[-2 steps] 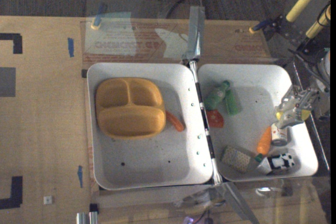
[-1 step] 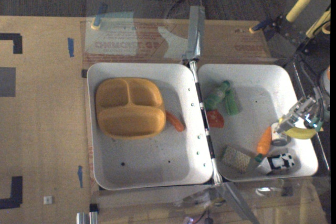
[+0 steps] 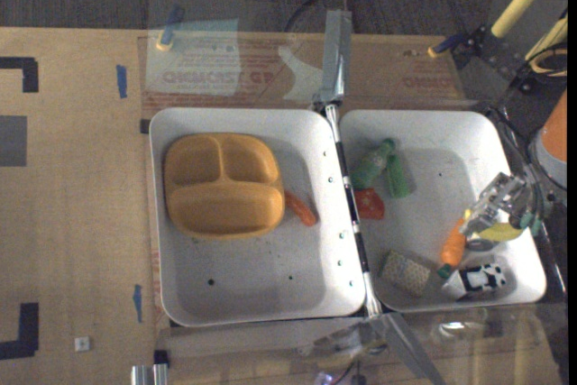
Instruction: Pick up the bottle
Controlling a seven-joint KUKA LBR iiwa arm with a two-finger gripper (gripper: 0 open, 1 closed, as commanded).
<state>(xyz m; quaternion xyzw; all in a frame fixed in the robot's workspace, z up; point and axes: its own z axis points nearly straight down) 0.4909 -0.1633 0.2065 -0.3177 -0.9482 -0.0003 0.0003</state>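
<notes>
Grey arm (image 3: 552,149) reaches over the right bin (image 3: 433,126), gripper (image 3: 498,205) low near the bottle (image 3: 372,164), grip seemingly indiscernible

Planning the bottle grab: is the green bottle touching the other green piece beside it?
Cannot tell. In the camera view the green bottle and the green piece sit very close, with no plain gap or contact.
</notes>
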